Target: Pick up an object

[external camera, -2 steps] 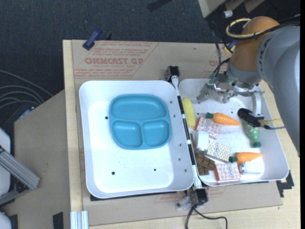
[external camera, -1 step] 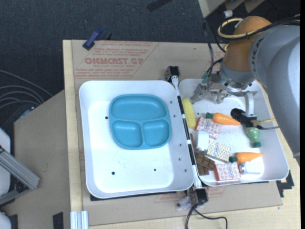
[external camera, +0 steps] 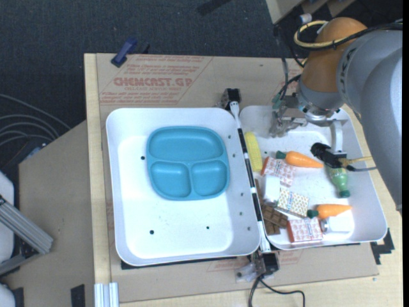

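I count two white bins (external camera: pixel 121 190), side by side, and one blue divided plate (external camera: pixel 187 162). I see two toy carrots (external camera: pixel 303 160), one yellow corn cob (external camera: pixel 254 151) and one chocolate bar (external camera: pixel 275 219).

Dark blue carpet (external camera: pixel 77 18) surrounds the wooden bench (external camera: pixel 160 75).
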